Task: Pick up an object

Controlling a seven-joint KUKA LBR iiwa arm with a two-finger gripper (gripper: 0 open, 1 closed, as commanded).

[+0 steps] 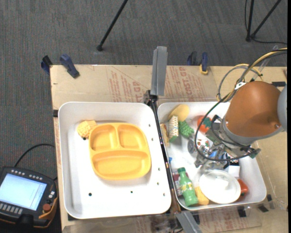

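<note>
Green bottle (185, 186) lengthwise, cap far

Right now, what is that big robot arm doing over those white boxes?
The robot arm is reaching down into the right bin, which is crowded with toys: a green bottle, a white plate, a yellow toy. The left bin has a yellow divided tray and a toy corn cob.

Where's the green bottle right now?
The green bottle lies in the right bin, near its front-left corner, just left of the white plate and below the gripper.
</note>
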